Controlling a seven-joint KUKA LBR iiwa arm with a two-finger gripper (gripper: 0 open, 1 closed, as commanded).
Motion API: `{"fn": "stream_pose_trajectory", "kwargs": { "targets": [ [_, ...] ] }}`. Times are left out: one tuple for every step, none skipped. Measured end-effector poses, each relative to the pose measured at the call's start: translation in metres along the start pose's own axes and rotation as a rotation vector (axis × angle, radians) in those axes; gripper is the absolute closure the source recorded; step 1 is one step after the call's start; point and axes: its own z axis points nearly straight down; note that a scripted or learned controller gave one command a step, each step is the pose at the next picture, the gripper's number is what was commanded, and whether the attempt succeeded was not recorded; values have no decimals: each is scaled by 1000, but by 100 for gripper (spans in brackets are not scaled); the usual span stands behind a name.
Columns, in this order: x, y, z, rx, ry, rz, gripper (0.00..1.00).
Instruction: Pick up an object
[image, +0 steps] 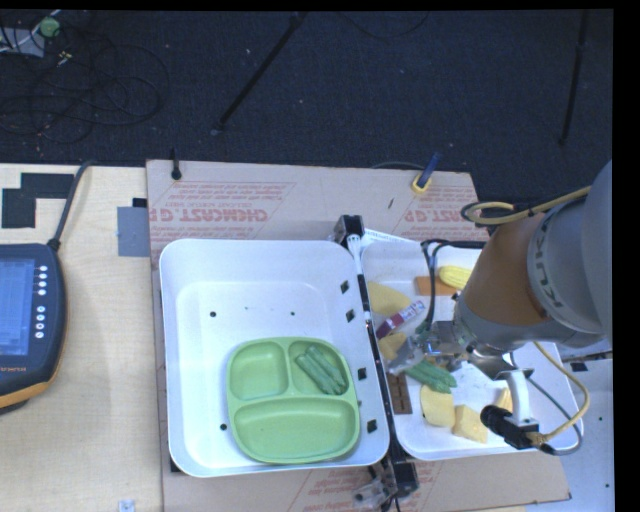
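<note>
- The grey arm (560, 270) reaches in from the right, and its orange band hangs over the right bin (408, 436)
- The claw (425, 350) is low over the left half of the right bin, near the wall the two bins share
- I cannot tell whether the claw is open or closed; the wrist and clutter hide it
- A green pod (432, 375) lies in the right bin just beside the claw, on its near side; whether they touch cannot be made out, and nothing can be seen gripped
- Two yellow chunks sit near the front of the right bin, one (436, 405) just below the green pod and the other (470, 423) beside it to the right
- A yellow wedge (388, 297) lies towards the back left of the right bin, with a small red and white tube (400, 318) just in front of it
- Another yellow piece (455, 276) shows at the back of the right bin, partly under the arm
- A brown strip (401, 392) lies along the left wall of the right bin, left of the green pod
- The left bin (185, 300) holds a green divided plate (290, 425) in its front half
- Green beans (320, 368) lie in the plate's upper right compartment; the other two compartments show bare green
- Both bins rest on a sheet of cardboard (250, 205) with red print
- A handheld controller with a blue screen (25, 320) lies on the bench well to the left of the bins
</note>
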Motion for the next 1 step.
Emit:
{"fn": "stream_pose_trajectory", "kwargs": {
  "targets": [
    [-2,-18,-1,-13,-1,2,0]
  ]
}}
